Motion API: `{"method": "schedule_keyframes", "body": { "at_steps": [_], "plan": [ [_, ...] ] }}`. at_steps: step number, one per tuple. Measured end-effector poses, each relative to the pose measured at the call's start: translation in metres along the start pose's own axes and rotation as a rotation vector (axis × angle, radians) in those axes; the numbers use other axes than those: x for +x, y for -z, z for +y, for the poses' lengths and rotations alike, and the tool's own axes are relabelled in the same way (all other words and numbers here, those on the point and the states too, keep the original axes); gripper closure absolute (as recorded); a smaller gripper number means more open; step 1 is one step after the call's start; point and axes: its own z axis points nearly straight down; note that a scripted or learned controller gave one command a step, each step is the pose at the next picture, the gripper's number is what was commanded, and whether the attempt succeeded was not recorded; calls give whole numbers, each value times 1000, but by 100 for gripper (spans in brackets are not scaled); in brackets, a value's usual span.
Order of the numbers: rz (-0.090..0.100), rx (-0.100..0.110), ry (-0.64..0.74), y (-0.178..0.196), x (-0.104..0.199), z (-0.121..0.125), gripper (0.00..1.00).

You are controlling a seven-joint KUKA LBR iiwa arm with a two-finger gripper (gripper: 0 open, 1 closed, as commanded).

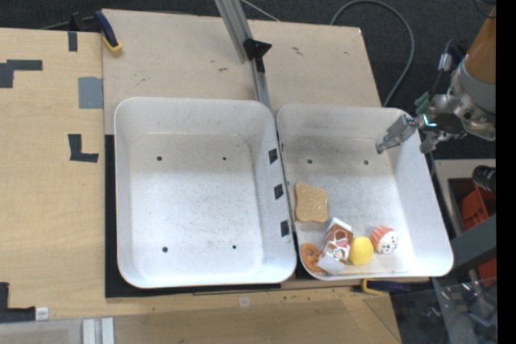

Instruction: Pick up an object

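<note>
Several small objects lie in the near part of the right bin: bread, a packet, a yellow ball. They lie nearer and left of the gripper, which hangs over the far right edge.

The arm is cut off by the frame edge at three o'clock, so just its wrist and orange band show. The gripper is too small and blurred to tell how its fingers stand. At five o'clock in the right bin, an orange item lies partly hidden under a white packet.
</note>
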Motion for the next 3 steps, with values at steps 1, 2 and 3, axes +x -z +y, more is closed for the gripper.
{"method": "schedule_keyframes", "body": {
  "at_steps": [1, 2, 3],
  "plan": [
    [-1, -4, 1, 2, 0, 1, 0],
    [-1, 2, 0, -57, -8, 2, 0],
    [1, 2, 1, -114, 1, -5, 0]
  ]
}}
